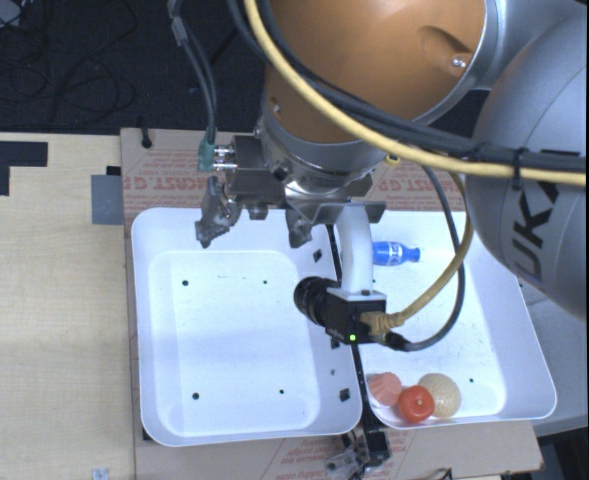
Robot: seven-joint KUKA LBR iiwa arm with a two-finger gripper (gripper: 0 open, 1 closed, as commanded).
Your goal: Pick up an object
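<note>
Camera view: two bins [164, 268]; one bottle [394, 254], three round pieces [415, 395].

Grey arm w/ orange band [374, 48] reaches over two shallow white plastic bins; two-finger gripper [252, 230] spread apart above left bin [234, 348], nothing btwn fingers. Right bin [494, 368]: small blue plastic bottle [394, 254], red ball [415, 403], beige ball [441, 393], pink piece [383, 386].

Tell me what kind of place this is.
Most likely a robotics lab test bench: a grey arm with an orange band hangs over two shallow white bins, cables trail across the dark background, and small test items like a blue bottle lie in the right bin.
</note>
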